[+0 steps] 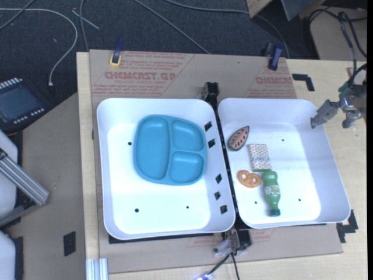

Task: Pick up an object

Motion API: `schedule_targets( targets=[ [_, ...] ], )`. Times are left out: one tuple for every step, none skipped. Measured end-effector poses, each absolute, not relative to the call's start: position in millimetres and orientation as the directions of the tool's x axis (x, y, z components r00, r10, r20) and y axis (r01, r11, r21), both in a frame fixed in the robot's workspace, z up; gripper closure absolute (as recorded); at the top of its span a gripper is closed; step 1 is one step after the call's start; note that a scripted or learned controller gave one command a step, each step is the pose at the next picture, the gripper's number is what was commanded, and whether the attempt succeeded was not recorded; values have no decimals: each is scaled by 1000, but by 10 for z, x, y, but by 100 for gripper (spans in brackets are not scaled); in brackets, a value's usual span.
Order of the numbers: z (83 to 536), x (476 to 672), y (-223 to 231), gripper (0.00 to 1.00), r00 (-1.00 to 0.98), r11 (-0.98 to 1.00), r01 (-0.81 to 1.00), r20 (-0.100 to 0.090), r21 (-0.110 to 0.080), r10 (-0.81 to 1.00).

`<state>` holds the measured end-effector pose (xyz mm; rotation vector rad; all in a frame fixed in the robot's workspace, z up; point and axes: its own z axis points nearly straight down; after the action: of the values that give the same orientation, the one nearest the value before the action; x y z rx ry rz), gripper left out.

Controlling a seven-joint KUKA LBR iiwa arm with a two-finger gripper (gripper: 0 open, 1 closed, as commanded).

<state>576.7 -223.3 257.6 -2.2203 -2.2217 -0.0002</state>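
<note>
Green bottle (pixel 271 193) lies flat in right bin (pixel 315 174), near front, neck toward pretzel (pixel 249 179) just beside it. Cracker packet (pixel 259 155) just behind; brown leaf-shaped piece (pixel 238 137) near divider. Blue divided plate (pixel 170 149) in left bin (pixel 116 174). Gripper (pixel 335 114) at right bin's far right rim, holding nothing, finger spread unclear. Advice: descend over bottle's body, jaws across its narrow width, clear of pretzel.

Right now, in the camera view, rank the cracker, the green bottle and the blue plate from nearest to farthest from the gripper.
1. Cracker, right bin, nearest the gripper.
2. Green bottle, right bin's front.
3. Blue plate, left bin, farthest.
</note>
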Motion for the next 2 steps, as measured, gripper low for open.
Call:
schedule_targets(
  targets=[
    [2010,5782,-2132,0,-1,1,1000,3,-6,1000],
    [1514,5788,-2029,0,-1,1,1000,3,-6,1000]
  ],
)
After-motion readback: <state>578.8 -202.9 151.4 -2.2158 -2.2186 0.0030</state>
